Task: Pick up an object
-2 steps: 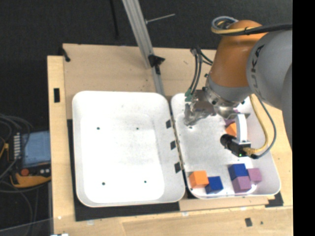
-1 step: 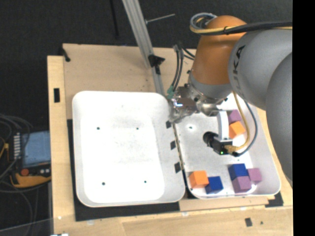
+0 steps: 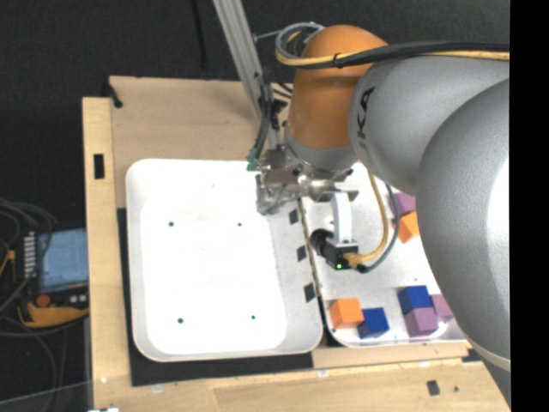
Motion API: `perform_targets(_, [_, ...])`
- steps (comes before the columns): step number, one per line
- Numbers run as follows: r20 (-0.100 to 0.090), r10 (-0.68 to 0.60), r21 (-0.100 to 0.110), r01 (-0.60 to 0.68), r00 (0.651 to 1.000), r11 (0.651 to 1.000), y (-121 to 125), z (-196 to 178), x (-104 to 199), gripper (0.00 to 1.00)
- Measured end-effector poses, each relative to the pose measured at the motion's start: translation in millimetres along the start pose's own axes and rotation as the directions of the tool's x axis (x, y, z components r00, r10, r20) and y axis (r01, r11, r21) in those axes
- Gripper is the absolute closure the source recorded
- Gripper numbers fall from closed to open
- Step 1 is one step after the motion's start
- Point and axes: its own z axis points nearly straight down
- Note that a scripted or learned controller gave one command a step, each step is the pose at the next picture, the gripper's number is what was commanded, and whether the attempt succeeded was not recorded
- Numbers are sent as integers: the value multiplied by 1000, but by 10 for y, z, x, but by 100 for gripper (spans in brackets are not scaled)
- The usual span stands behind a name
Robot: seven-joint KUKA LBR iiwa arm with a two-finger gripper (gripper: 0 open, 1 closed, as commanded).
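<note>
Several small blocks lie in the right bin (image 3: 390, 340). An orange block (image 3: 346, 312) and a blue block (image 3: 374, 322) sit at its near left, with another blue block (image 3: 414, 298) and a purple block (image 3: 420, 320) beside them. An orange piece (image 3: 408, 226) and a purple piece (image 3: 402, 202) peek out from under the arm. My gripper (image 3: 273, 194) hangs over the upper right edge of the left bin (image 3: 154, 230), close to the divide between the bins. I see nothing held in it. The arm hides most of the right bin.
The large grey arm with its orange band (image 3: 330, 84) covers the right side of the view. A slanted metal rod (image 3: 236, 33) stands behind the bins. Cables and a blue device (image 3: 60, 260) lie off the bench to the left.
</note>
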Motion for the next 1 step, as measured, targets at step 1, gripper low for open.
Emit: perform_targets(1, [1, 5, 1, -5, 1000, 1000, 0, -4, -38, 0])
